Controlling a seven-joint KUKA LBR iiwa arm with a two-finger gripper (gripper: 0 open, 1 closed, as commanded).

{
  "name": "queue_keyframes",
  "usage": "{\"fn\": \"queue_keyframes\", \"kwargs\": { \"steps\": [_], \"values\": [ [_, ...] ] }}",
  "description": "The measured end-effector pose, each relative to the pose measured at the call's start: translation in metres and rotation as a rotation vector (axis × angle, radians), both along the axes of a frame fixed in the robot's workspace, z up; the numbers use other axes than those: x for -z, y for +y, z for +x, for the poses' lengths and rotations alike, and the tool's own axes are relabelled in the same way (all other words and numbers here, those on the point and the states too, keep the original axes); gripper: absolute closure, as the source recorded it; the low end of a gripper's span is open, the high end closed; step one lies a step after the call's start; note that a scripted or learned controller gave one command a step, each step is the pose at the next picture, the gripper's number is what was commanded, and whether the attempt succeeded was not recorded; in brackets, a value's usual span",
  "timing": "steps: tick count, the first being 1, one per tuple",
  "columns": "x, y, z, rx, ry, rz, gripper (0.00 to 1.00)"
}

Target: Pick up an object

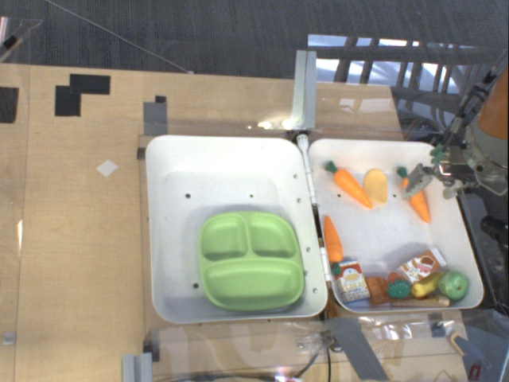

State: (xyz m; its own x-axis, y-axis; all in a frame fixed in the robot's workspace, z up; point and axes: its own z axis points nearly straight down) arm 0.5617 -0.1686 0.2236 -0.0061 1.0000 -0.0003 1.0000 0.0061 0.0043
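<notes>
In the middle of the frame two white bins are sitting side by side on the wooden bench (71, 237). The left bin (171, 213) is holding a green divided plate (250, 259), which is lying in its lower half, near the wall between the bins. The right bin (382, 237) is holding several small toy foods. At the right edge of the frame the arm (489, 146) is reaching in, and its gripper (423, 178) is hanging over the upper right corner of the right bin; how the gripper stands, released or clenched, I cannot tell, because it is too small and partly hidden.

A carrot (351, 187) is lying aslant in the upper part of the right bin, and a pale yellow piece (376, 186) is lying just beside it on the right. A second carrot (419, 205) is lying just below the gripper. A third carrot (332, 239) is lying along the left wall of this bin. Along the lower wall a small carton (352, 281), a snack packet (417, 265), a banana (425, 286) and a green apple (454, 284) are crowding together.
</notes>
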Motion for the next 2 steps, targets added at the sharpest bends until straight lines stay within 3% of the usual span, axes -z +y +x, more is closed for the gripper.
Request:
{"fn": "queue_keyframes", "kwargs": {
  "steps": [1, 2],
  "values": [
    [0.047, -0.006, 0.051, -0.024, -0.001, -0.001, 0.0],
    [0.127, -0.034, 0.074, -0.013, -0.004, -0.002, 0.0]
  ]
}}
